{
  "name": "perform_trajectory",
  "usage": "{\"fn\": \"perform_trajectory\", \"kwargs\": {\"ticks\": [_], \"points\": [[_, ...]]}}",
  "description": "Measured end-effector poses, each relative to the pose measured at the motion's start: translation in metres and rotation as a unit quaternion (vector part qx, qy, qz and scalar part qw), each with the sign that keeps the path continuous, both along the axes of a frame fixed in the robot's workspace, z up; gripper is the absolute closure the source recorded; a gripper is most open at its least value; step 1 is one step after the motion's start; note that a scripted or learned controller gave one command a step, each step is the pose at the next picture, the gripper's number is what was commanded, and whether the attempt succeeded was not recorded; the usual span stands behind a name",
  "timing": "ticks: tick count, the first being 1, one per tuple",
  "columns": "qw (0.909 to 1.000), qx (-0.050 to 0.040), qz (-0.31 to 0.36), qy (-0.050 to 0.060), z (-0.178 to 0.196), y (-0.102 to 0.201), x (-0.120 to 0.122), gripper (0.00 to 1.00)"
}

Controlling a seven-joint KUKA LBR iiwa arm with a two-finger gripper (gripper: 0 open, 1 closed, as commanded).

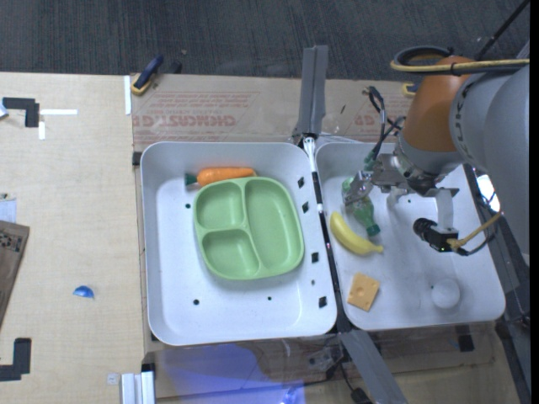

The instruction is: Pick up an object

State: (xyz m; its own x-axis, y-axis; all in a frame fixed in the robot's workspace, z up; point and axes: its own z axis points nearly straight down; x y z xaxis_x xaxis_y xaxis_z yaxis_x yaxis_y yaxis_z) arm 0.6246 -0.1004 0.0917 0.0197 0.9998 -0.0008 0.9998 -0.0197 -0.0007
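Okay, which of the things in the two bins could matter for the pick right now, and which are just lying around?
In play, near the gripper in the right bin:
green object
banana
cheese wedge
white ball

Lying about:
green plate and carrot in the left bin
blue piece on the bench

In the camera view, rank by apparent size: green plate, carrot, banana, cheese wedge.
1. Green plate, by far the largest.
2. Carrot and banana: similar length, too close to rank.
3. Cheese wedge, smallest.
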Motion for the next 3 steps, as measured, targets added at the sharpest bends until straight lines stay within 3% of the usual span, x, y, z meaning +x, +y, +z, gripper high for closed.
{"fn": "perform_trajectory", "kwargs": {"ticks": [1, 2, 3], "points": [[0.9935, -0.0002, -0.114, 0.0, 0.0, -0.017, 0.016, 0.0], [0.9937, -0.0007, -0.112, 0.0, 0.01, -0.017, 0.016, 1.0], [0.9887, -0.0004, -0.15, 0.0, 0.1, 0.057, 0.033, 1.0]]}}
